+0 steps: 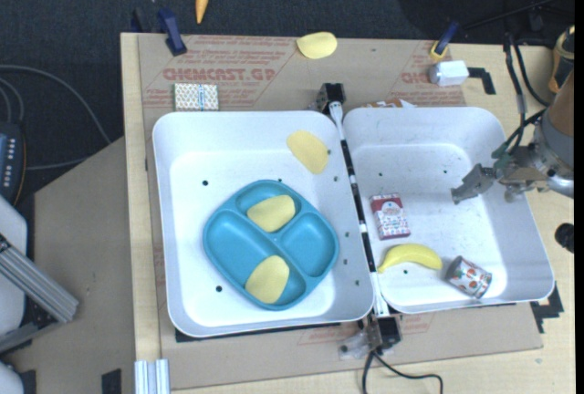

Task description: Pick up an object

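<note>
White plastic forms both shallow bins, set side by side on a tan board. The left bin (173,201) carries a blue divided plate (228,242) with two pale yellow pieces in separate compartments, one at the upper compartment (272,212) and one at the lower (267,278). A third yellow piece (308,151) lies on the bin floor beyond the plate, near the shared wall.

The right bin (429,132) holds three objects: one small red-and-white carton (391,216) lying flat near the shared wall, one banana (411,257) just below it, and one small can (467,276) on its side to the banana's right, against the front slope. Banana and can are near each other but apart.

The gripper (474,182) hangs over the right side of this bin, reaching in from the right, with nothing between its fingers. One grey finger is plain; the other is not distinct, so whether the claw is spread or pressed together cannot be told. Open bin floor separates it from the carton; nothing stands between.

Outside the bins, on the board: one yellow piece (317,45), one patterned packet (196,96), two blue clamps (171,31) (444,38) and one white block (451,72). One small orange carrot-shaped item (202,5) lies on the dark floor beyond.
</note>
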Available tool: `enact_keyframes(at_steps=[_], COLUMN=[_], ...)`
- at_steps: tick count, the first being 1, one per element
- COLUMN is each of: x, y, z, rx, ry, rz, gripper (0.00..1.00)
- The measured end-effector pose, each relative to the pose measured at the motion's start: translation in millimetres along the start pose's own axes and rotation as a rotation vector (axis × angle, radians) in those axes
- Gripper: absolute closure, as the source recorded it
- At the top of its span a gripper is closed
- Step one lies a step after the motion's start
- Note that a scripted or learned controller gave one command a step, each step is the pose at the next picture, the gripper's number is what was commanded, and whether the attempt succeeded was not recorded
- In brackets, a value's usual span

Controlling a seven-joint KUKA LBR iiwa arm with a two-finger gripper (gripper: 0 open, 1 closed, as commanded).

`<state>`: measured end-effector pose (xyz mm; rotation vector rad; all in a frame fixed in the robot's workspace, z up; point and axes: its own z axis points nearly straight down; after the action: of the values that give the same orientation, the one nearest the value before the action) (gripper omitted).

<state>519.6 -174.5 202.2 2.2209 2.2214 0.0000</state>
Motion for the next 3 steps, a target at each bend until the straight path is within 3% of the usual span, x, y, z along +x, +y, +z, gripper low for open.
enact_keyframes(at_steps=[1,2,3], x=[72.6,80.4,54.8], y=[2.7,-32.8,44.6], z=[68.4,118.0,117.3], rx=[0.003,0.001,-0.001], ry=[0.002,0.001,0.0], rz=[-0.001,0.001,0.0], gripper=[0.0,0.0,0.0])
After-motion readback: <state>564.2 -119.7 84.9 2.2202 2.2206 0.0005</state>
